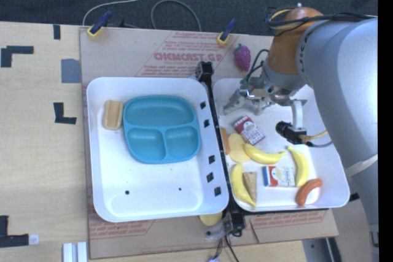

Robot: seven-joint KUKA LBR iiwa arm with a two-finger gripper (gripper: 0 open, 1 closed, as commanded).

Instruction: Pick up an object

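**Metal end effector poised over the right bin**

The end effector, bare grey metal, hangs over the far left part of the right bin; whether it is spread or closed I cannot tell, and nothing shows in its grasp. Just near of it lies a small red-and-white packet, flat and boxy. Nearer still curve two smooth yellow bananas. In the left bin rests a glossy blue plastic divided plate.
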